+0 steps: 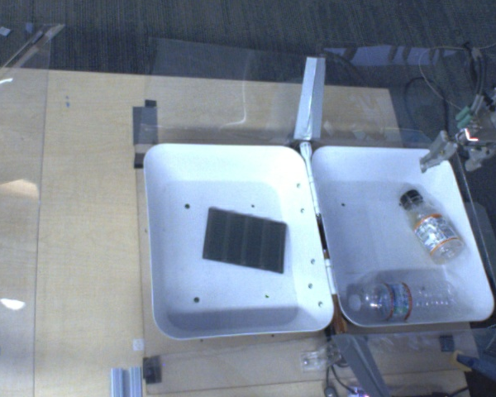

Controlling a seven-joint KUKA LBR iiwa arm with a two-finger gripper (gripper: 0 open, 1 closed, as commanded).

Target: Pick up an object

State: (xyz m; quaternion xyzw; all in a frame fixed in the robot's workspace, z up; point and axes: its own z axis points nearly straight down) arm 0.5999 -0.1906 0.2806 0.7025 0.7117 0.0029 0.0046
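A dark ribbed rectangular pad (245, 240) lies flat in the middle of the left bin (169, 180). The right bin (355, 172) holds a small clear bottle (430, 227) with a black cap and an orange-printed label, lying on its side. A larger clear water bottle (397, 298) with a blue label lies along that bin's front wall. My gripper (459, 147) hangs above the far right corner of the right bin, partly cut off by the view's edge. It is well apart from both bottles, and nothing is seen in it.
A metal divider post (310, 98) rises behind the seam between the bins. Cables (446, 73) trail at the back right near the arm. The wooden bench (66, 222) stretches off to the left.
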